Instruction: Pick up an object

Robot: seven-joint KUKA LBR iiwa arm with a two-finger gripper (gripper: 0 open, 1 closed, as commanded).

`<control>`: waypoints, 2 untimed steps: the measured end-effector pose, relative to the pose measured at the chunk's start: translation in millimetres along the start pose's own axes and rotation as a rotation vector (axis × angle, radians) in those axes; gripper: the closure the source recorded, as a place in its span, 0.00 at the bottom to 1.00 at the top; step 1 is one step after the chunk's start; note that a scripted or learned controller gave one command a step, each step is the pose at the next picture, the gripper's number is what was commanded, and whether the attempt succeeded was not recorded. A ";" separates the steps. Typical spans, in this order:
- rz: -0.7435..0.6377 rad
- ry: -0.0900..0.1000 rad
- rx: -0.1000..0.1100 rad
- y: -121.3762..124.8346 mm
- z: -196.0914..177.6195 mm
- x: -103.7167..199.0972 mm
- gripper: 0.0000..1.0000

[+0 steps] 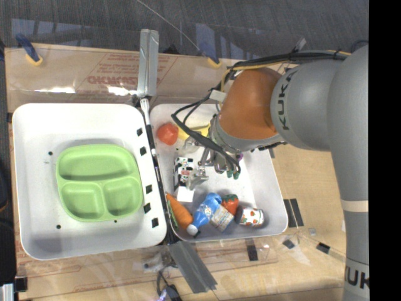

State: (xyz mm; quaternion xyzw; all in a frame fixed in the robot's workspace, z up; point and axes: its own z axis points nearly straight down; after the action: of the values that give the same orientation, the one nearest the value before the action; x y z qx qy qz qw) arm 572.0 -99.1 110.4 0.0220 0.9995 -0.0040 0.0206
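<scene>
Your arm (313,105) comes in from the worktop's right edge, its grey body bending over the right bin (276,196) so that the orange band (247,105) sits above the bin's far half. The wrist points straight down, and the end effector (199,168) hangs low in the middle of that bin, toward its left wall, beside a small black-and-white object (183,166). You cannot tell from this angle whether it is open or closed, because cables and the wrist housing crowd the view. The things to pick lie around it: an orange ball (166,133) near the bin's far left corner, a carrot (180,211) along the left wall toward the near edge, a blue bottle (205,211) just beside the carrot, and a small red-and-white can (250,217) by the near right corner. The left bin (31,168) carries a green divided tray (98,182), lying flat at its centre, well apart from the arm.
</scene>
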 end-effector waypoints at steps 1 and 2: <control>0.067 -0.003 -0.004 -6.0 -0.4 7.7 0.00; 0.094 0.000 0.000 -1.6 -0.7 10.6 0.00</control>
State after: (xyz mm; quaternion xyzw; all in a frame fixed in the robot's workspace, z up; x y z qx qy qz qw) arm 561.4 -100.3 110.7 0.0692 0.9974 -0.0031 0.0206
